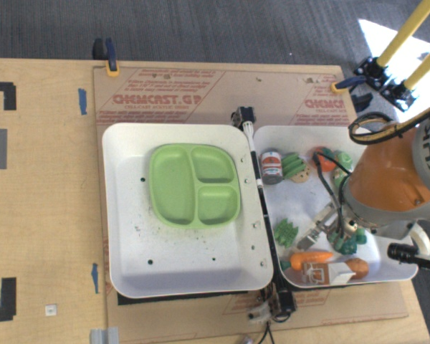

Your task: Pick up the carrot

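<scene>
Showing the grey arm with its orange wrist band [388, 178] reaching in from the right over the right-hand shallow white bin [298, 196], with the two-finger metal gripper [322, 228] lowered among the bin's contents. Whether the gripper is released or clenched cannot be told at this scale, and nothing is seen gripped by it. The long orange carrot [312, 259] is seen lying flat near the front wall of the right-hand bin, just below and beside the gripper, next to a small white-and-brown printed carton [322, 273]. A red-labelled can [271, 167] and green leafy toy pieces [286, 231] are also seen in that bin. The light-green divided plate [195, 185] rests in the left-hand shallow white bin [122, 213]. The approach is judged nearly complete; closing on the carrot and lifting it are judged not yet done
</scene>
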`<state>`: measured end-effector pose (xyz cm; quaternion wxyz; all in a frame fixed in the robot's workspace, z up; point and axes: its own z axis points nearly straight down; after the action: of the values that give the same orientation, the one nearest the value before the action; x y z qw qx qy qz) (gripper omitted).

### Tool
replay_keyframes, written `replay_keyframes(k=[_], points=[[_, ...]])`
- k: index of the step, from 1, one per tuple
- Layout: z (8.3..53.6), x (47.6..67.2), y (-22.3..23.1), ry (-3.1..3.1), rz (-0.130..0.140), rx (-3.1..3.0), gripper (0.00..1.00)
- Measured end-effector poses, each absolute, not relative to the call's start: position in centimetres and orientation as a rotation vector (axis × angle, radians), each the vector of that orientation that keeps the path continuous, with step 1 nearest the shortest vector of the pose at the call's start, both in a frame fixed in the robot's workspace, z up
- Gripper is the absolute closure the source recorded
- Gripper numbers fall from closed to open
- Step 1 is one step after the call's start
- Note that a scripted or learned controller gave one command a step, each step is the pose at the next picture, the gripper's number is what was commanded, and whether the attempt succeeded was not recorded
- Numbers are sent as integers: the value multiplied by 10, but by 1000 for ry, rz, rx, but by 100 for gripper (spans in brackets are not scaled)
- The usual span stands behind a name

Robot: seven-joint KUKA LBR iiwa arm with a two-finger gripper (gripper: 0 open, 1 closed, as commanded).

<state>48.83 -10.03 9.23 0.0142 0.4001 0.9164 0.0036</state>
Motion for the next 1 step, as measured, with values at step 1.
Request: replay_keyframes(k=[1], points=[[92, 489, -99, 2984, 11, 892, 0]])
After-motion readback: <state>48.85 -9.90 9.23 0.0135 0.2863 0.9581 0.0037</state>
